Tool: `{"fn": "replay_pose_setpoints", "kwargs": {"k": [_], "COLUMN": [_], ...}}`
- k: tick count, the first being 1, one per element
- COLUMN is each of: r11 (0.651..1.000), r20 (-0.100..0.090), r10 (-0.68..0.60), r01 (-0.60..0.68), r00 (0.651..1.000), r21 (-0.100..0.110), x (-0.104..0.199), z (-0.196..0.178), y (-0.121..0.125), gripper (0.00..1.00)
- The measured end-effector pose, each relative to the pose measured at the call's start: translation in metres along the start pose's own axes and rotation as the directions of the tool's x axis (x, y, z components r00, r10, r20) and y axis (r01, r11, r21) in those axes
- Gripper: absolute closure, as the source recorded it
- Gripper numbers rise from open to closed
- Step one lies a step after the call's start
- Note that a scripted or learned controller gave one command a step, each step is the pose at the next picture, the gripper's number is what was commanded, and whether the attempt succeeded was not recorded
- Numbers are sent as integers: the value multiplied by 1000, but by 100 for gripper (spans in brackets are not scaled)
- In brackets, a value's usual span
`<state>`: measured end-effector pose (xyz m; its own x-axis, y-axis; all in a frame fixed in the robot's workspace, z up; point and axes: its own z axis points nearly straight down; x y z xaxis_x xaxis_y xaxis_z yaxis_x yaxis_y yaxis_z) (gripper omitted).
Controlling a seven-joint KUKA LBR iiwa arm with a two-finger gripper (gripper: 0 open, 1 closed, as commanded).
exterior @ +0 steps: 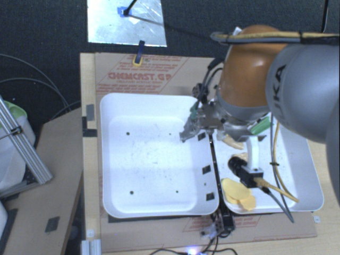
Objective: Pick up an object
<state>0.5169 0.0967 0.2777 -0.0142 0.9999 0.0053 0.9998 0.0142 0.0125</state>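
Two shallow white bins sit side by side on a cardboard sheet (139, 74) printed with red CHEMCAST lettering, which lies on the bench (58, 153). The gripper (187, 133) hangs over the bin on the view's left (106, 158), close to that bin's right wall and toward its far side. The grey arm (308, 89) with its orange band (247, 68) comes down to it from the view's right. From this angle I cannot tell how far the gripper is open, or whether it has hold of anything.

The loose objects all lie to the right of the gripper, across the dividing walls, in the other bin (314, 195). A small cream-coloured piece (232, 141) is the closest, just right of the gripper and partly tucked under the wrist. A green object (261, 125) lies farther right at about the gripper's level, mostly hidden by the arm. A flat yellow object (239, 194) rests to the right of the gripper and well nearer the camera, by that bin's near left corner.

Left of the gripper and below it in the view, the left bin's floor shows fine dark specks. Far beyond the gripper, past the cardboard, a shiny metal sheet (111, 15) lies on dark carpet.
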Motion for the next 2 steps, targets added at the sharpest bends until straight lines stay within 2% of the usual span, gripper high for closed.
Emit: {"fn": "replay_pose_setpoints", "kwargs": {"k": [1,2], "r11": [1000,1000], "r20": [7,4], "r10": [17,10], "r01": [-17,-10], "r00": [1000,1000], "r21": [21,9], "x": [-38,-35], "z": [98,82], "y": [-34,-31], "gripper": [0,100]}}
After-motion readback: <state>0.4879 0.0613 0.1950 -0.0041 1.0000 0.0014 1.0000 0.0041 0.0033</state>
